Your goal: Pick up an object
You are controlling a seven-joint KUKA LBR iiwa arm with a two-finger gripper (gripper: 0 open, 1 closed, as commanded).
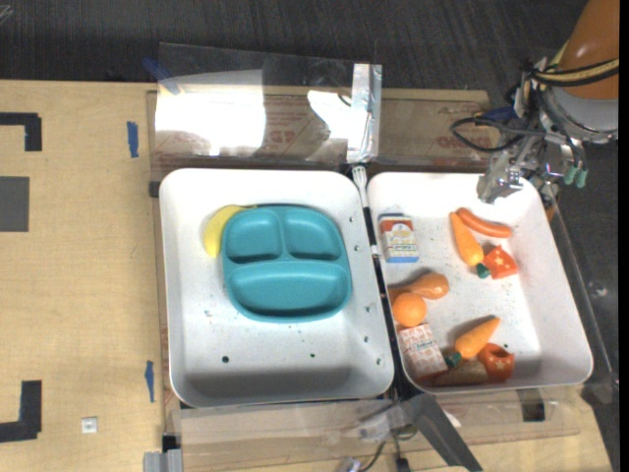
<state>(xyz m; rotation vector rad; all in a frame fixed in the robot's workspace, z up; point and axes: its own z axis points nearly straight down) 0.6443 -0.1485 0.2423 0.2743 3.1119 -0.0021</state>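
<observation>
L bin (187, 293): teal 3-compartment plate (285, 262), centre; yellow item (214, 227) tucked under its L edge, type unclear.
R bin (550, 293), L to R: small carton (397, 238), red/white label, text too small to read; orange (409, 310) touching tan pear-like fruit (428, 285); red-pattern packet (420, 349) at front; carrot (476, 336) by red fruit (496, 362); second carrot (467, 238) under orange hot dog (484, 223); red pepper-like piece (500, 263).
Gripper (501, 183): above R bin's back-R corner, holds nothing; finger gap can't tell.
</observation>
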